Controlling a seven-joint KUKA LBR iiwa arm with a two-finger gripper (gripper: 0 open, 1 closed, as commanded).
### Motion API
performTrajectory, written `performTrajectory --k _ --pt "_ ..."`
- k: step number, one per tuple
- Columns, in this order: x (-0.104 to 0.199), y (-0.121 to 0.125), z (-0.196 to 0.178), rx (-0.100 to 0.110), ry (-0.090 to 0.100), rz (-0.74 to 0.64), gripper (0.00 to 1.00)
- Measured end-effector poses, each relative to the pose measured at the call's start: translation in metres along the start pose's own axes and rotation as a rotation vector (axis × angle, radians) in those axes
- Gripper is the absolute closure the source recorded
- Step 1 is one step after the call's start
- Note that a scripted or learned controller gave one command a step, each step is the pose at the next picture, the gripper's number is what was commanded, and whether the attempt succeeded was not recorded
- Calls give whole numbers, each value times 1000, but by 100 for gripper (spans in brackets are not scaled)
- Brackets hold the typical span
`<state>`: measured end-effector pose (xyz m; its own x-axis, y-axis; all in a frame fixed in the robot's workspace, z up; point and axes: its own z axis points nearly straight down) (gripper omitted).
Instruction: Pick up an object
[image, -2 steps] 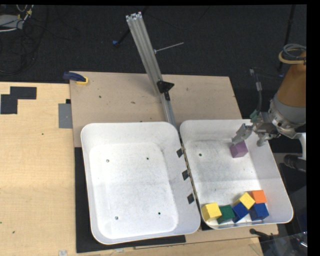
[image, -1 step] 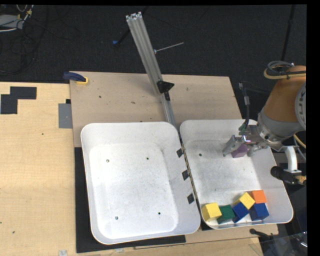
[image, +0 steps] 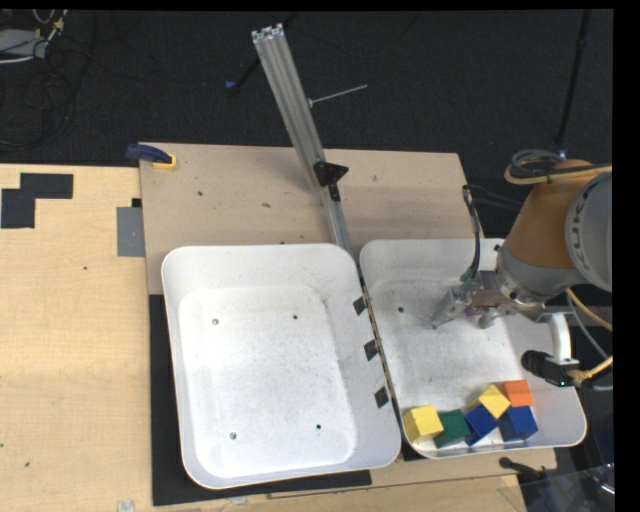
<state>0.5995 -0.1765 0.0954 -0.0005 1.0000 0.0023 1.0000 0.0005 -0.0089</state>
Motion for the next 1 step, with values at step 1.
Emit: performTrajectory --k 1 --pt "-2 1 -14 -5 -1 4 100"
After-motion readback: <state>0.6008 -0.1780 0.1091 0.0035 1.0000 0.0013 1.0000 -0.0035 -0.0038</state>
